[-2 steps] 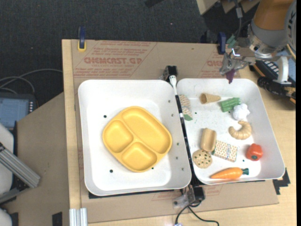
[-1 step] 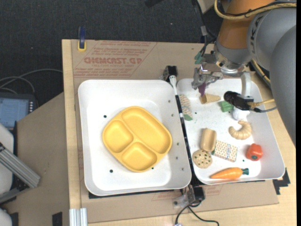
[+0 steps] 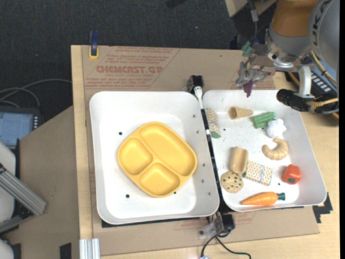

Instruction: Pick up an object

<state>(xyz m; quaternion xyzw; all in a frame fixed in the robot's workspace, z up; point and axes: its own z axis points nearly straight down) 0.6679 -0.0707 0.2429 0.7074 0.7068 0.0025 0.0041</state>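
The gripper (image 3: 249, 85) is hanging over the far rim of the right bin (image 3: 307, 144), fingers pointing down with nothing between them; how far apart they are standing cannot be told. Just below it an ice-cream cone (image 3: 240, 112) is lying in the bin, with a green vegetable (image 3: 263, 119) and a white piece (image 3: 276, 128) beside it. Farther toward the front are lying a croissant (image 3: 275, 149), a tomato (image 3: 291, 174), a bread roll (image 3: 238, 159), a cracker (image 3: 259, 172), a cookie (image 3: 231, 182) and a carrot (image 3: 261, 199). The left bin (image 3: 105, 161) is holding a yellow divided plate (image 3: 156, 158).
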